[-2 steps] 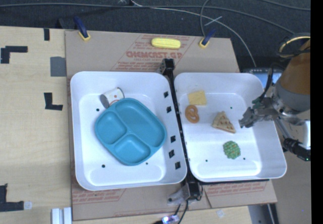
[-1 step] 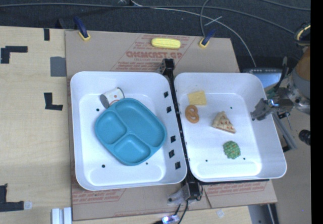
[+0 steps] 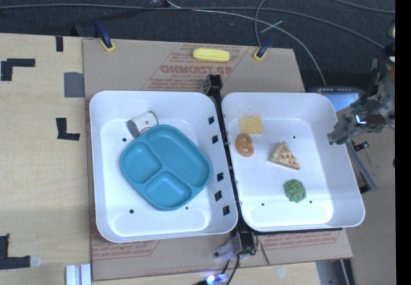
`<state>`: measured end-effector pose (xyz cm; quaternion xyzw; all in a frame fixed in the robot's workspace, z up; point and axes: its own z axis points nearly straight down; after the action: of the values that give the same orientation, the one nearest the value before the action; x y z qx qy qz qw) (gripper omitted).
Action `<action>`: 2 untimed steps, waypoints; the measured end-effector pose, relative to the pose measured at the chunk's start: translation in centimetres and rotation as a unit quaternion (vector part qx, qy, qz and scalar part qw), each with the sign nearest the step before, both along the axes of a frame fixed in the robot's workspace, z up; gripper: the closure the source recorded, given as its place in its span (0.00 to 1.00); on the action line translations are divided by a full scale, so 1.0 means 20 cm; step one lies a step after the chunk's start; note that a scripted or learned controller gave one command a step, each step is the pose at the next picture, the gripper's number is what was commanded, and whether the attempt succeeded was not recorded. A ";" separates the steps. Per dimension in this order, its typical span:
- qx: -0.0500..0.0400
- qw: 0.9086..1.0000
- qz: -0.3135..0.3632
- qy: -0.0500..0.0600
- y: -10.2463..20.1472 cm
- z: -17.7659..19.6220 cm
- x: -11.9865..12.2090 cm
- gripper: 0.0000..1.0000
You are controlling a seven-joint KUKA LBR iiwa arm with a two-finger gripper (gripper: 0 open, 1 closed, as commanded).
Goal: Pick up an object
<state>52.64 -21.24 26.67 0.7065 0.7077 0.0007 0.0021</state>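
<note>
Hovering jaws (image 3: 343, 131): beside right bin's (image 3: 321, 105) right edge, state unclear
Pizza slice (image 3: 284, 156): right bin centre
Blue tray (image 3: 166, 166): left bin (image 3: 106, 149)

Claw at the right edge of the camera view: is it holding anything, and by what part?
Nothing is held. The claw sits beside the right bin's outer rim, apart from the toy foods.

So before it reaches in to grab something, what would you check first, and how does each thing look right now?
1. Objects within the right bin: ok; cracker, pretzel, pizza slice, broccoli.
2. Objects spaced apart: mostly ok; cracker and pretzel sit close.
3. Gripper clear of objects: ok, at the bin's right rim.
4. Gripper carrying nothing: cannot tell.
5. Left bin: blue tray crowds the cup; harder picks.
</note>
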 end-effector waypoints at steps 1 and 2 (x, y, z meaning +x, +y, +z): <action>0.002 1.000 0.003 0.002 0.30 0.02 0.00 1.00; 0.002 1.000 0.003 0.002 0.60 0.02 -0.02 1.00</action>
<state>52.27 -9.20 27.05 0.7046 0.7096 0.0002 -0.0009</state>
